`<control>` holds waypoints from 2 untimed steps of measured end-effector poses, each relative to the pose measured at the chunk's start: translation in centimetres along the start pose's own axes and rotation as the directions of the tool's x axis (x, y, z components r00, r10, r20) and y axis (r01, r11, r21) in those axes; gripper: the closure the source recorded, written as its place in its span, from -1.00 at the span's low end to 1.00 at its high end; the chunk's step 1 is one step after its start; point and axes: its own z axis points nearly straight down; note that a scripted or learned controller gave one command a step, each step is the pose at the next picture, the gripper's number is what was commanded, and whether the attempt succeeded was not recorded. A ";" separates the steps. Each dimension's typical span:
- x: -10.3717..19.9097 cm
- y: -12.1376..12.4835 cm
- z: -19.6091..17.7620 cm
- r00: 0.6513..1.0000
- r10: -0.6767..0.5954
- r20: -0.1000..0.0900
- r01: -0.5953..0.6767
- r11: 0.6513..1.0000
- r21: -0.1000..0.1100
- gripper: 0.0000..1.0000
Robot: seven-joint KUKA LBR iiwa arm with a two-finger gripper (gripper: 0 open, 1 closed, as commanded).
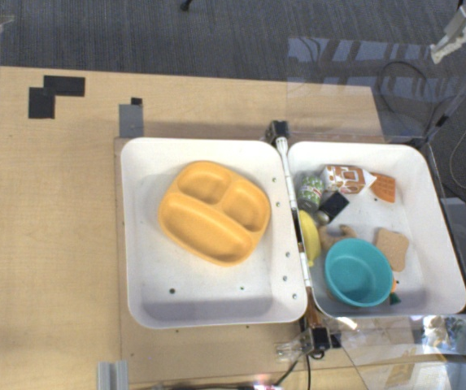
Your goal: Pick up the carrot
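Observation:
A thin orange sliver with a green end (394, 286) peeks out at the right edge of the teal bowl (356, 271) in the right bin (428, 218); it looks like the carrot, mostly hidden by the bowl. It lies near the bin's front right corner, just below a tan bread slice (392, 249).
The left bin (147, 283) holds a yellow divided plate (215, 211). The right bin is crowded: a banana (309, 236) along its left wall, a green item (311, 189), a black piece (333, 205), a brown-and-white carton (346, 179) and an orange waffle piece (385, 188) at the back.

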 end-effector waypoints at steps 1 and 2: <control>0.1 0.2 -1.4 1.000 -0.007 0.006 0.008 1.000 -0.011 1.00; 0.2 0.2 -1.4 1.000 -0.008 0.006 0.008 1.000 -0.010 -1.00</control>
